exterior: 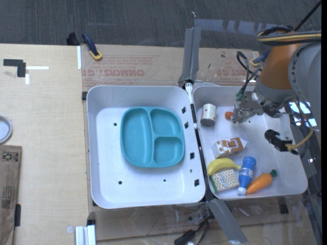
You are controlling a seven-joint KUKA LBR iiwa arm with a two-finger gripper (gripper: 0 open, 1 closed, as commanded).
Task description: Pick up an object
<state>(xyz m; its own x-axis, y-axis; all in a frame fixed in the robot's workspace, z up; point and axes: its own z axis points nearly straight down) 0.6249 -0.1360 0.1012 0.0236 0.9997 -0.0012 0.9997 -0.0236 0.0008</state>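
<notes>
My gripper (239, 114) hangs low in the back part of the right bin (294, 188). A small orange item (229, 115) lies just left of it, touching or nearly so. A silver can (208, 114) stands further left, near the divider. In front of these lie a small brown and white carton (229, 147), a banana (223, 165), a tan patterned box (225, 179), a blue bottle (246, 173) and a carrot (259, 181). Nothing shows as lifted.
The left bin (102, 177) holds a teal divided plate (152, 137). The grey arm with its orange band (278, 65) comes in from the upper right, with black cables (278, 139) over the right bin's right side. A metal post (191, 55) rises behind the bins.
</notes>
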